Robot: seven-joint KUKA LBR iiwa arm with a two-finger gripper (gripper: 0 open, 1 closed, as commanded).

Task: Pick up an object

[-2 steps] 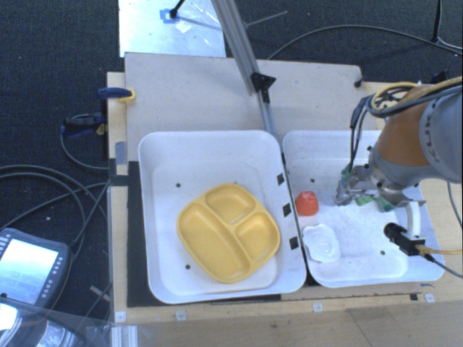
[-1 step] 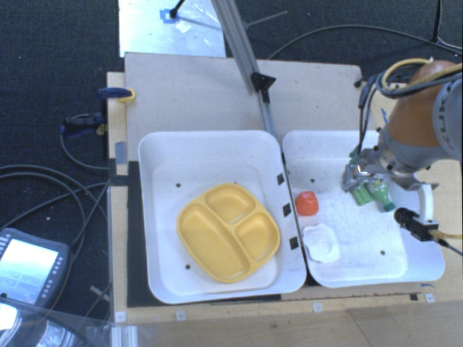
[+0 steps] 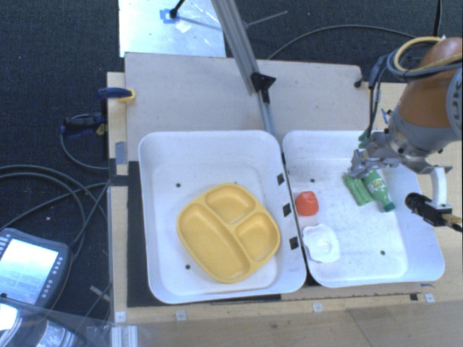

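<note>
The gripper [image 3: 364,166] sits over a green bottle [image 3: 373,187] in the right bin [image 3: 419,270] (finger spread unclear) — an orange object [image 3: 307,203] lies left of the bottle.

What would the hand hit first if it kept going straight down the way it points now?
Most likely the green bottle in the right bin: the hand sits right over its upper end. Whether they already touch is unclear from this slanted view.
</note>
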